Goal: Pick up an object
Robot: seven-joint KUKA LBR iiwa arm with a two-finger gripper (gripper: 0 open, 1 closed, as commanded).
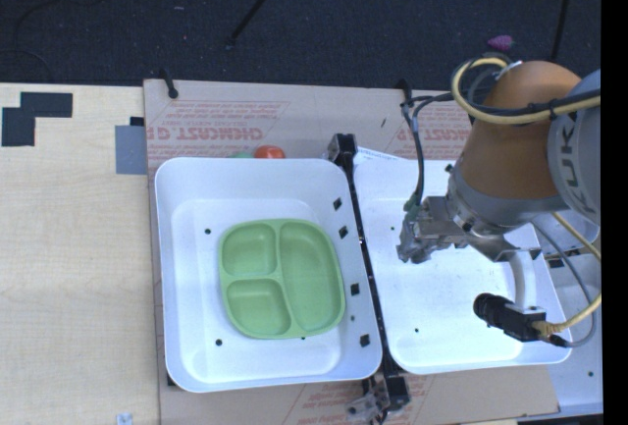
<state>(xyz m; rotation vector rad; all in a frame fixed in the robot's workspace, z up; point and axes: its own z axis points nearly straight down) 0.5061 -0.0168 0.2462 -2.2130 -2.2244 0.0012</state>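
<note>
Pale green plastic, matte: 1 divided plate, rounded-square, 3 compartments split by raised ribs, lying flat near the middle of the left bin.

Handling, by judgement: light, rigid and not fragile, but smooth and shallow, so a pinch from above on the flat floor would likely slip. The raised outer rim or 1 of the inner ribs looks the best place to take hold, with the fingers straddling it.

Other stock: 1 small orange-red rounded item, with a trace of green beside it, mostly hidden behind the far wall of the left bin; shape cannot be made out, so no grip is proposed.

Bins: 2 shallow white trays, glossy moulded plastic, side by side, joined by a black strip with clips. Right bin carries the arm's shadow.

Claw: dark metal assembly low over the right bin's left half, well apart from the plate; whether it is wide or narrow cannot be told, and nothing is seen in it.

Worktop: pale wood grain, with printed cardboard under the bins.
</note>
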